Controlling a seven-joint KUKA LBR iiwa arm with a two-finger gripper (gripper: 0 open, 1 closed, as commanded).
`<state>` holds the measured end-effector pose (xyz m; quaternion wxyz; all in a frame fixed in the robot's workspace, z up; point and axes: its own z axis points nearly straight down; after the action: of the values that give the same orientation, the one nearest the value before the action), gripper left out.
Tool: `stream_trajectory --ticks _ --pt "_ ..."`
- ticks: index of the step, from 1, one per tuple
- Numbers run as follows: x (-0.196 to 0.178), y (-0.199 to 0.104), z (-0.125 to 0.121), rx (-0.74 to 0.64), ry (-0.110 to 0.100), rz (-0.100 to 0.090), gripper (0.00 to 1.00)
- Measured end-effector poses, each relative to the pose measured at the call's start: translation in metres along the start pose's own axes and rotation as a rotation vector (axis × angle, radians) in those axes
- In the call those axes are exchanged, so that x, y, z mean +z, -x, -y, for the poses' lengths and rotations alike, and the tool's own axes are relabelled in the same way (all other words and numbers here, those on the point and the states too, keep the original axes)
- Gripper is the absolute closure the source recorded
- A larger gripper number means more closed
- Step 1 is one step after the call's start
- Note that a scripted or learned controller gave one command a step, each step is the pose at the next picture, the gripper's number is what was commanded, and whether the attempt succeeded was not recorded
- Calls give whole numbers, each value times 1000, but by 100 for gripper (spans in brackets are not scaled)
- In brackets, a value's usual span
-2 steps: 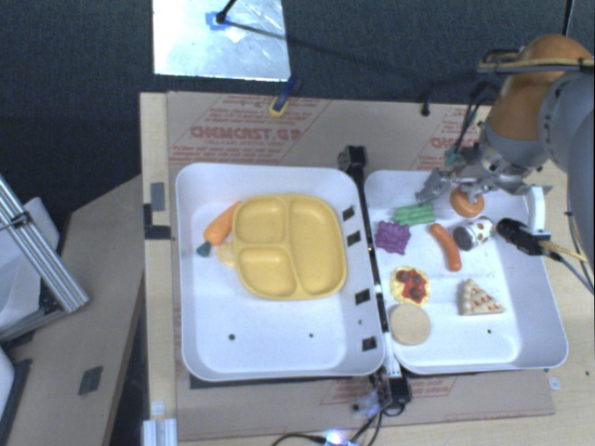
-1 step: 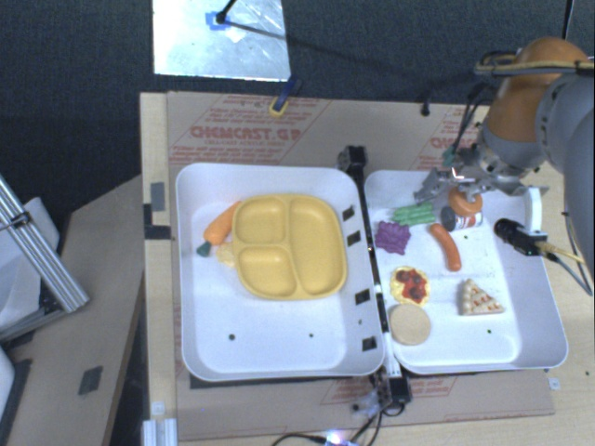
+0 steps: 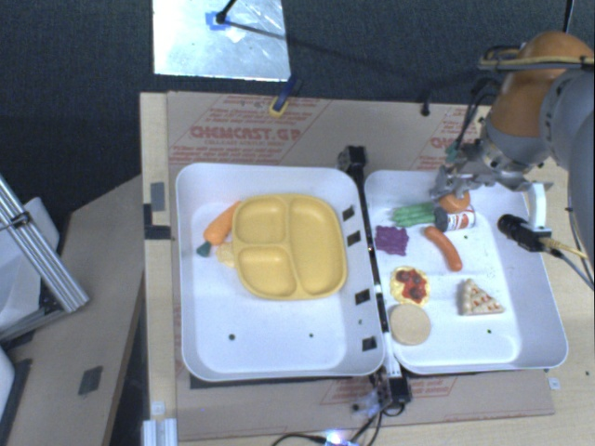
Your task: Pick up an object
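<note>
Hovering low over the right bin (image 3: 535, 337), gripper (image 3: 453, 186) grip unreadable, small can (image 3: 455, 219) lying sideways directly beneath, long axis left-right.

A dark carpeted floor (image 3: 74, 72) surrounds the table (image 3: 121, 277), whose pale top carries a brown cardboard sheet (image 3: 251, 128) printed with red lettering. A shiny silver square (image 3: 221, 26) lies on the floor beyond, and metal rails (image 3: 33, 249) lean at left
</note>
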<state>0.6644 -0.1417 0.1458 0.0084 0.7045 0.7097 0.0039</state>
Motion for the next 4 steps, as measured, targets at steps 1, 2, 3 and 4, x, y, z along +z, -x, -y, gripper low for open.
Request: stream_trajectory --ticks 1,2,3,4 --pt "-45 4 1 3 -11 -5 100" --pt "-82 4 -2 2 -11 -5 100" --pt "-93 -52 2 -2 -14 -7 100" --pt "-98 -109 15 -2 -16 -8 100"
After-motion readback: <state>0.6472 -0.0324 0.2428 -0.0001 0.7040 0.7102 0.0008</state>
